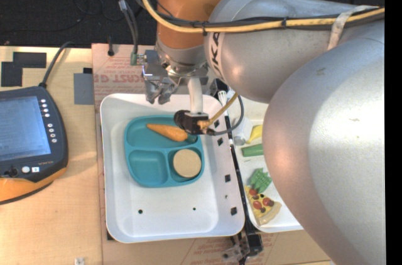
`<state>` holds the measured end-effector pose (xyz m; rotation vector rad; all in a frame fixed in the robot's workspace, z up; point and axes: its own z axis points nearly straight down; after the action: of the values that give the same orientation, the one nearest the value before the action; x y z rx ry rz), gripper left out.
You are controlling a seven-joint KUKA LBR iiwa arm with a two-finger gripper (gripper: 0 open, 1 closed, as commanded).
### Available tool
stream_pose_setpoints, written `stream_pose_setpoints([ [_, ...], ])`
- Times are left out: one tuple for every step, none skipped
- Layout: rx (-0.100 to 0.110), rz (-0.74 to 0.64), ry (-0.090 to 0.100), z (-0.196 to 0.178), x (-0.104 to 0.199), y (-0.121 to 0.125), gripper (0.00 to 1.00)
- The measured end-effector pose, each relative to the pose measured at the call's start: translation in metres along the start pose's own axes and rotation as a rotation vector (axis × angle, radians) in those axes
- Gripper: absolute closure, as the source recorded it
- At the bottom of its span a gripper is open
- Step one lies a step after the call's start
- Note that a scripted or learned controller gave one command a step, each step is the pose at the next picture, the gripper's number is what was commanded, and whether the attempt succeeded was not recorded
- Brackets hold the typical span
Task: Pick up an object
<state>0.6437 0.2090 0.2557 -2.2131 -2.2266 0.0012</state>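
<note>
Hovering by the far edge of the left bin (119,207), the pincer (160,93) held nothing visible; open or closed could not be told. The carrot (167,130) lay near, in the blue tray (143,166), not yet lifted.

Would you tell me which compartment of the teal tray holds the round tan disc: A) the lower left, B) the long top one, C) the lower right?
C: the round tan disc sits in the teal tray's lower right compartment, while the carrot lies in the top one.
</note>
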Motion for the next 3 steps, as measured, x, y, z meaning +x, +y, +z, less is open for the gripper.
stream_pose_setpoints([
  [-0.017,0.003,0.002,-0.186,-0.017,-0.002,1.0],
  [0.013,0.002,-0.005,-0.021,0.036,-0.002,1.0],
  [0.0,0.002,0.0,-0.128,0.035,-0.083,1.0],
])
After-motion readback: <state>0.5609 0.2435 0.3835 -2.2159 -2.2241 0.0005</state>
